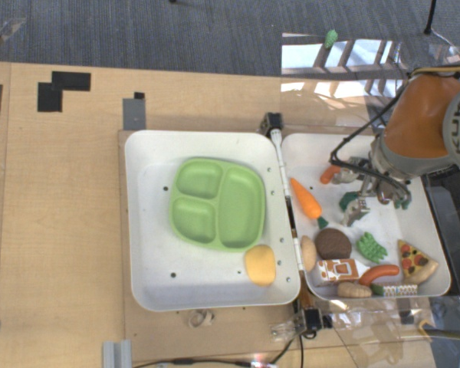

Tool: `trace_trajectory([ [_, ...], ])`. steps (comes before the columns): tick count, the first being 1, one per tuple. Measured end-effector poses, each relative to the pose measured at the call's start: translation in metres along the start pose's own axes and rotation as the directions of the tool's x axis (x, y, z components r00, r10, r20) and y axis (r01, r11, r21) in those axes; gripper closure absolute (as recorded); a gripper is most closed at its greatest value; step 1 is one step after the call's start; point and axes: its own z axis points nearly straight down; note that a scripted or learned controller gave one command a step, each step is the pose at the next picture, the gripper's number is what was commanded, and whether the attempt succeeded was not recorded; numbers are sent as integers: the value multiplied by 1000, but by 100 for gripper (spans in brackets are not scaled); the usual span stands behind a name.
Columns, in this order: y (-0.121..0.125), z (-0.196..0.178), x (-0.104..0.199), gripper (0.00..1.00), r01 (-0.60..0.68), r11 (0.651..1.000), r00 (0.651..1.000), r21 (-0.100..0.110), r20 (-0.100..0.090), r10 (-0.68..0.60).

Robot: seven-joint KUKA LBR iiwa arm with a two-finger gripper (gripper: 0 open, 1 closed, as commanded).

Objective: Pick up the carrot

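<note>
below the toy food, we hover the tool (pixel 366 202), grip state unclear, right of the carrot (pixel 306 198); next, shift left and descend.

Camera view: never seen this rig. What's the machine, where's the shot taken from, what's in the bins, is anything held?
One fixed camera looks down at a slant on a wooden bench with two shallow white bins. The grey arm with the orange band reaches in from the right; its two-finger gripper hovers over the right bin. Nothing shows between its fingers. The left bin holds a green divided plate and a yellow lemon-like piece. The right bin holds toy food: the carrot lying by its left wall, a brown round piece, a pizza slice, a sausage.
</note>
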Motion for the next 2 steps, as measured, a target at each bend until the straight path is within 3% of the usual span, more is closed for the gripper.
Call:
trace_trajectory([
  [1,68,-78,30,0,-157,988,988,-4,-2,157],
  [2,91,-96,32,0,-539,842,842,0,-5,539],
])
